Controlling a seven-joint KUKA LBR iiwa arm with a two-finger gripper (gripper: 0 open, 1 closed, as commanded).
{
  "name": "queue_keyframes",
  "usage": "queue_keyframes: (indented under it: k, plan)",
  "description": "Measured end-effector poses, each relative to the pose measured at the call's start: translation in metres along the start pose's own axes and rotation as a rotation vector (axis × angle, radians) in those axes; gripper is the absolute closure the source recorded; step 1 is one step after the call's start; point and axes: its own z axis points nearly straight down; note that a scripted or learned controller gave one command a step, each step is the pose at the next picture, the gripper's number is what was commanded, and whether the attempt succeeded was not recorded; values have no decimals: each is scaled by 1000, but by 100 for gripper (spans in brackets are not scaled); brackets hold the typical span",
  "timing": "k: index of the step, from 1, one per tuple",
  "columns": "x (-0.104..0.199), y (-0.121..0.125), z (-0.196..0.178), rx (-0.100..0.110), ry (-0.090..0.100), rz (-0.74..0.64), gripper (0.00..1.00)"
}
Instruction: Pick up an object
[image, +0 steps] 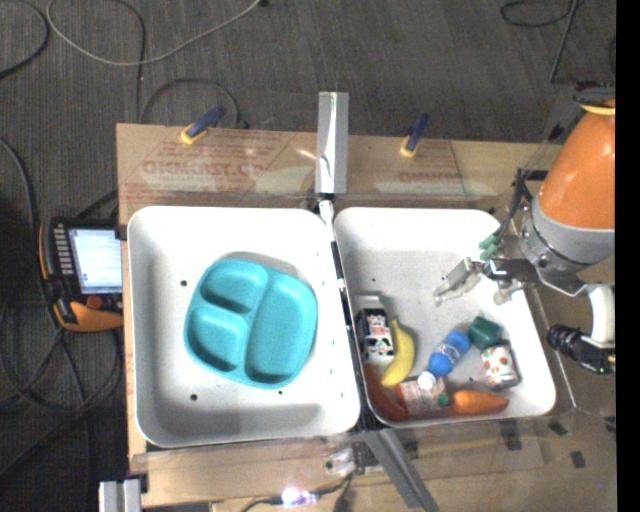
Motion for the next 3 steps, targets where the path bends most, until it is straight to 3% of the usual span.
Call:
queue_keyframes:
  k: [1, 2, 3]
  plan:
    - [-26, -28, 118, 1, 2, -51, 0]
    - [-37, -11, 171, -11, 0, -32, 0]
    - [-55, -18, 170, -23, 3, 222, 0]
